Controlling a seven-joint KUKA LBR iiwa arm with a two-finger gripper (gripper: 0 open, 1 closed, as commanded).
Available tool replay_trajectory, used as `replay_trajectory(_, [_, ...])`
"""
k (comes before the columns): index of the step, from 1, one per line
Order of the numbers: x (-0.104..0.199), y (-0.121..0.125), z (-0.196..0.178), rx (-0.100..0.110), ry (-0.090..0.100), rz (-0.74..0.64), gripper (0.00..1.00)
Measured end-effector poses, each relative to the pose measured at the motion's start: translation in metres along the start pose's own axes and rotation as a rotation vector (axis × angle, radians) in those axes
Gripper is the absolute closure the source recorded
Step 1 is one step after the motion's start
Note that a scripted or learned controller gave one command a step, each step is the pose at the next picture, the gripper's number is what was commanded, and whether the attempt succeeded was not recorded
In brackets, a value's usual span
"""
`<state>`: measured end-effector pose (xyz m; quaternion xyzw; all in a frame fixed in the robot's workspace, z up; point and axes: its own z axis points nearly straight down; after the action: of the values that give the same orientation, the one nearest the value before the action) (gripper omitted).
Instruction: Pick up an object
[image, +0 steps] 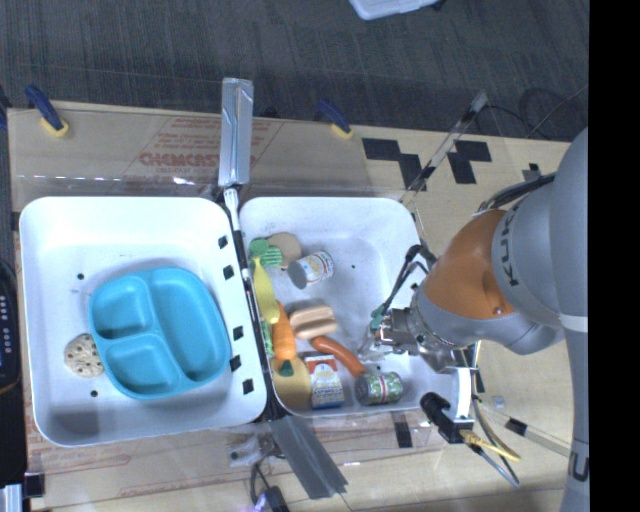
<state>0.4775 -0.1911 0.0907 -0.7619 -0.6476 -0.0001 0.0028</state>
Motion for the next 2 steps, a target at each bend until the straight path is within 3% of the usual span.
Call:
replay_trajectory(1, [0.031,-0.004,0.0,-0.003,-0.004,-0.145,0.0])
replay_trajectory(2, [0.043,0.043,0.0,-0.003,-0.004,-0.381,0.0])
